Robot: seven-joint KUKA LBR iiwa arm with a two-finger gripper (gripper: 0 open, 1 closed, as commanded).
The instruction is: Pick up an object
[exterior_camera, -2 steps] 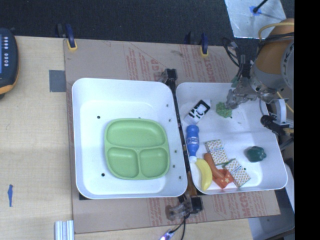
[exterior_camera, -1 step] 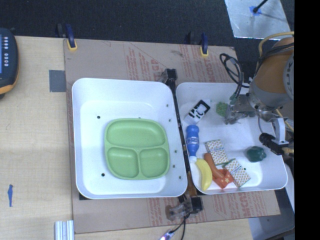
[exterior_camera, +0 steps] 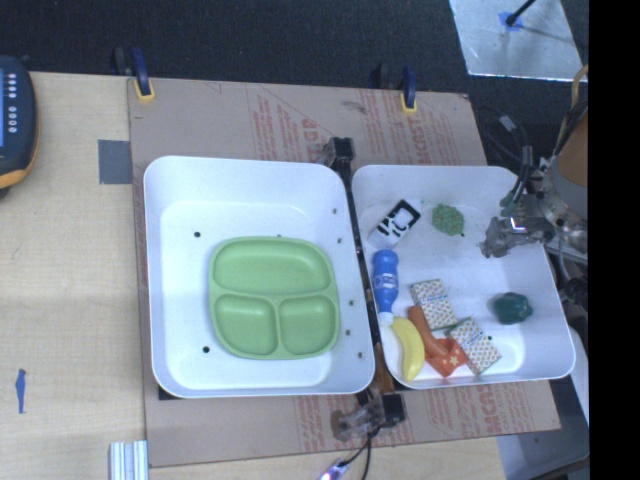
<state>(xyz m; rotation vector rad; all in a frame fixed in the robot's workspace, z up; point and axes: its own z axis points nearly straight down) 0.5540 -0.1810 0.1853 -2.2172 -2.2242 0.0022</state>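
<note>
**Gripper over the right bin's far right edge**

We see the gripper (exterior_camera: 503, 236) hanging at the right rim of the right bin (exterior_camera: 470, 180), above bare white floor. We cannot tell how it is set, since it is small and dark in this view. Nothing shows in its grasp.

The things to pick all lie in the right bin. A green lump (exterior_camera: 448, 219) sits left of the gripper, with a black-and-white card (exterior_camera: 396, 221) further left. A dark green ball (exterior_camera: 512, 308) lies nearer us, below the gripper and apart from it. A blue bottle (exterior_camera: 384, 279) lies along the left wall. Near it a banana (exterior_camera: 407, 348) touches a carrot (exterior_camera: 436, 343), and two patterned packets (exterior_camera: 432, 299) (exterior_camera: 479, 347) flank the carrot.

In the left bin (exterior_camera: 160, 268) we see a green tray (exterior_camera: 273, 296) with three compartments, lying flat near the middle.
</note>
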